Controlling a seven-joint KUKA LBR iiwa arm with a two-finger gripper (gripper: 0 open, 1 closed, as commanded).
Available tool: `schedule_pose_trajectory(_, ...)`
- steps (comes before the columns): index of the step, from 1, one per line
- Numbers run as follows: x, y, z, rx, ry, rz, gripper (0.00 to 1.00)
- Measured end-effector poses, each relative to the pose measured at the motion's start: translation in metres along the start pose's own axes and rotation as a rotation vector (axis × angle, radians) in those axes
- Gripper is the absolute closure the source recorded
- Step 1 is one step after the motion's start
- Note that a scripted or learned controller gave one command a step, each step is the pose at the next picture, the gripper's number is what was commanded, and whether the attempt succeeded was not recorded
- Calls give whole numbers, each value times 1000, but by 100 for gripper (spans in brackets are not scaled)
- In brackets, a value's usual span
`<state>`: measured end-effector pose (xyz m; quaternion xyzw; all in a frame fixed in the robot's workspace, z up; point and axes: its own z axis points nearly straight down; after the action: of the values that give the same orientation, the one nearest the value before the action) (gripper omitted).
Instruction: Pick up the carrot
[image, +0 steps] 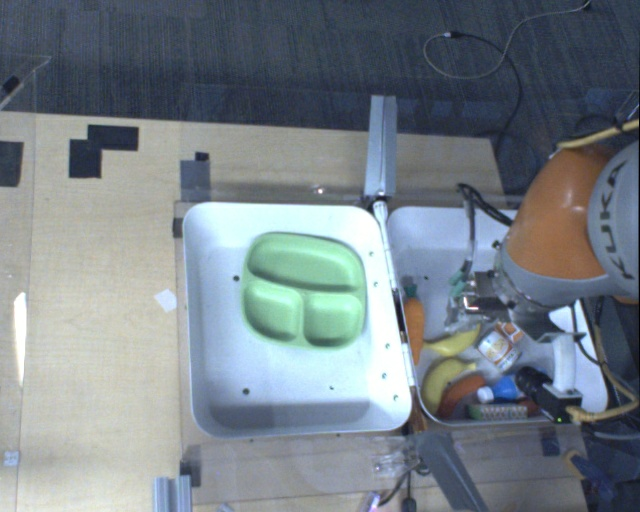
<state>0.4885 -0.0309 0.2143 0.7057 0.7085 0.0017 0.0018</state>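
Carrot (413, 322), orange and slim, lies lengthwise against the nine o'clock wall of the right-hand white bin (430, 235). Toward five o'clock from it in the same bin sit a yellow banana (452, 343), a yellow-green round fruit (440, 377), a reddish item (462, 394) and a small bottle (497, 345). The left-hand white bin (215, 380) holds a green three-compartment tray (303, 288) near its centre. Both bins rest on a pale wooden worktop (90, 300). The tool (478, 298) hangs over the right bin at three o'clock from the carrot, near but apart; whether it is open or closed cannot be told.
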Motion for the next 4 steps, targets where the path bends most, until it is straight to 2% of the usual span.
schedule_pose_trajectory(1, 48, -1, 6, 1, 1, 202, 100)
schedule_pose_trajectory(2, 71, 1, -168, -3, 1, 12, 100)
schedule_pose_trajectory(3, 115, 1, -221, -1, 1, 401, 100)
schedule_pose_trajectory(4, 61, 17, -221, -2, 1, 67, 100)
